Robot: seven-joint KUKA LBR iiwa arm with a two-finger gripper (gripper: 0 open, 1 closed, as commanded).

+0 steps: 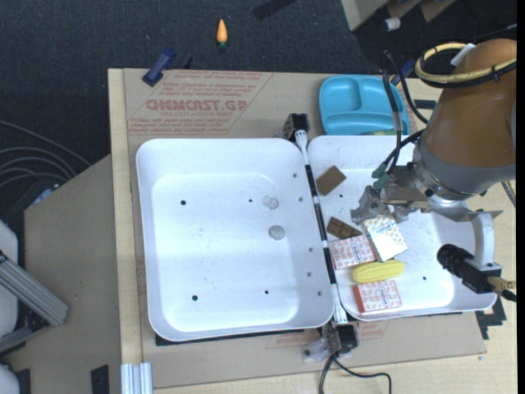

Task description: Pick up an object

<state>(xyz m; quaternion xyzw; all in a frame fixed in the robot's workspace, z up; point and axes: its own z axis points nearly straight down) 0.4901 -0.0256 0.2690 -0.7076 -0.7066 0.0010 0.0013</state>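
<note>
The tool (pixel 379 206) hovers just above the white packet (pixel 385 238).

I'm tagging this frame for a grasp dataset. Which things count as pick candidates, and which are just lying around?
Belongs to the job:
- end effector
- yellow corn cob
- brown tile
- red-and-white packet
- right bin

Lying about:
- blue tray
- orange carrot-shaped toy
- blue clip
- left bin

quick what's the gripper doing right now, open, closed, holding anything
Gripper: down in the right bin, just above the white checkered packet; open or closed cannot be told, and nothing is visibly held.
</note>
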